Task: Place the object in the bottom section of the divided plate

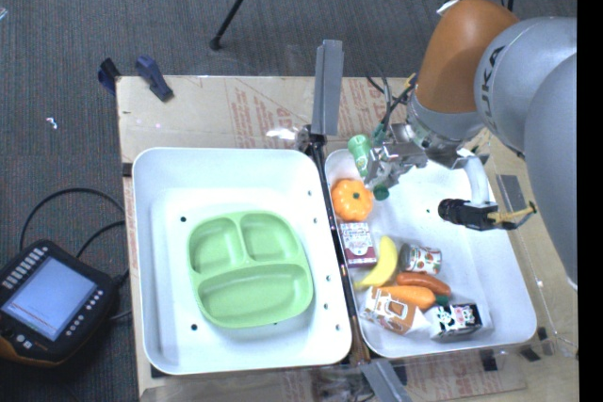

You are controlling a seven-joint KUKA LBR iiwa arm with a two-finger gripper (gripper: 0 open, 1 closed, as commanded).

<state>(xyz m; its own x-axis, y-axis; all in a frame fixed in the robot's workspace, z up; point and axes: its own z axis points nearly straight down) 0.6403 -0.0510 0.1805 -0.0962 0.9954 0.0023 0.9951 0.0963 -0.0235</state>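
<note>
Nearest, right bin [513, 297]: milk cartons, carrot [424, 282], banana [380, 265], can, juice box. Left bin: green divided plate [251, 269], wide bottom section nearest the camera, bare. Farther back: orange pumpkin [350, 199], then gripper [382, 167] low beside green bottle [359, 149]; jaw state cannot be told. Probable step: picking, target likely the bottle. Bottle's long axis roughly near-to-far, cap end unclear. Next: secure grasp, lift, carry leftward to plate.

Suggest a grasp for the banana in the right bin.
Judging from this view, take the banana at mid-body, coming straight down, fingers closing across its narrow width. It lies flat and curved, with a red carton against its left side and a can close on its right, so the ends look crowded; the exposed middle of the curve seems the clearest spot.
</note>
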